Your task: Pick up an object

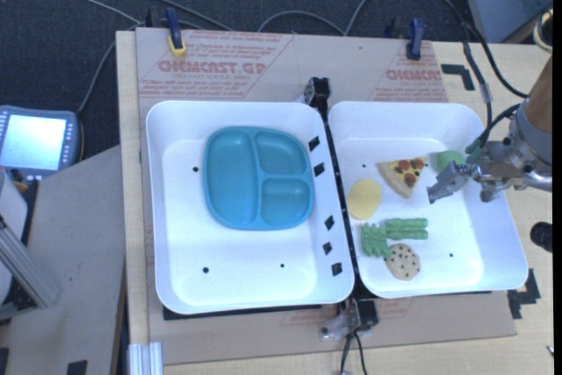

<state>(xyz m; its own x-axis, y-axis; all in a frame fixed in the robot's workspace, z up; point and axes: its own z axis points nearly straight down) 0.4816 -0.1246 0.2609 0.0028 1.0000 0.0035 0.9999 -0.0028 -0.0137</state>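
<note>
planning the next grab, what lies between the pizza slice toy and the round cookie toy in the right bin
In the camera view, between the triangular pizza slice toy and the round speckled cookie toy lies a green leafy vegetable toy.

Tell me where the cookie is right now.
The cookie lies in the right bin, near its front edge, just below the green toy vegetable and below-right of the yellow round piece.

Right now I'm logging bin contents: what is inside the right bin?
The right bin holds a pizza slice, yellow round piece, green toy and cookie. The claw covers part of another green item.
</note>
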